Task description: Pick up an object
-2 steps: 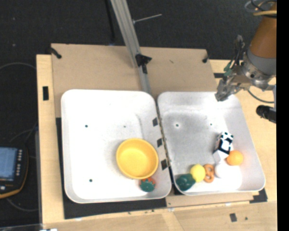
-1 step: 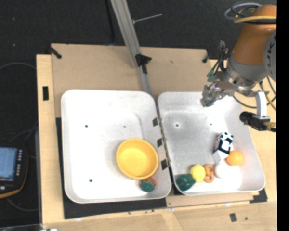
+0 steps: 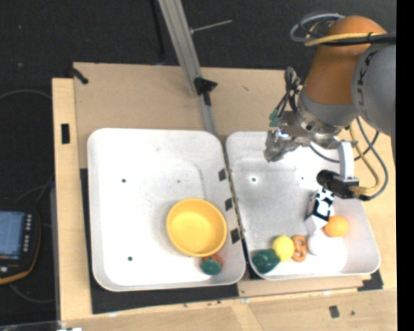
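Camera view: two-finger gripper (image 3: 276, 147) over right white bin (image 3: 262, 185), upper area; grip state cannot tell. Small yellow round object (image 3: 283, 247) near bin's front edge, well apart. Nothing lifted; pick remains.

No legible text, perhaps owing to the coarse view.

You have 2 items in the left bin: a round yellow plastic bowl (image 3: 196, 227), upright with its mouth facing up, near the front right corner; a small dark green object with a reddish patch (image 3: 211, 265) touches its front edge. In the right bin, along the front wall, you see a dark green lump (image 3: 265, 259), a yellow lemon-shaped piece (image 3: 283, 247), a small orange ring-like piece (image 3: 299, 247), a white rounded object (image 3: 326, 244) and an orange ball (image 3: 336, 226); a black-and-white block (image 3: 321, 204) sits just behind.
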`<action>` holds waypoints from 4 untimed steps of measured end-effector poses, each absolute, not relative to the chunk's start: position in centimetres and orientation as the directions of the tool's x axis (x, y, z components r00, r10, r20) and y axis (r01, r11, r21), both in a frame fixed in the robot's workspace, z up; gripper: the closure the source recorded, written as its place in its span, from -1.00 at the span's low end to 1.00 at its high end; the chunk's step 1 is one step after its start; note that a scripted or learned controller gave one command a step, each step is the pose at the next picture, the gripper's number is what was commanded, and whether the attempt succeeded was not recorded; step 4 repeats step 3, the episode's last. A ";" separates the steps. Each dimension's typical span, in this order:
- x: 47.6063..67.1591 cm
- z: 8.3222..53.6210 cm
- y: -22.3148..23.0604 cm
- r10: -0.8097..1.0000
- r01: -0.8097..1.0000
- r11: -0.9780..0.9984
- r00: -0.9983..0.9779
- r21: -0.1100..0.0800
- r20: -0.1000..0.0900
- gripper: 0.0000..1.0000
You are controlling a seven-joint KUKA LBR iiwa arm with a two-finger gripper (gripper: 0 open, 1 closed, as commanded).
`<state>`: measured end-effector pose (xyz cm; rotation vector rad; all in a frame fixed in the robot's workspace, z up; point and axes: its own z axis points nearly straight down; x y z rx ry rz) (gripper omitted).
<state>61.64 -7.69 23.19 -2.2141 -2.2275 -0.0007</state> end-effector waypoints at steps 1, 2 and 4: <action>60.5 22.8 -3.4 1.000 1.000 0.006 -0.006 0.000 0.001 1.00; 59.3 24.0 1.1 1.000 1.000 0.007 -0.007 0.001 0.002 1.00; 57.0 23.7 5.4 1.000 1.000 0.006 -0.006 0.000 0.001 1.00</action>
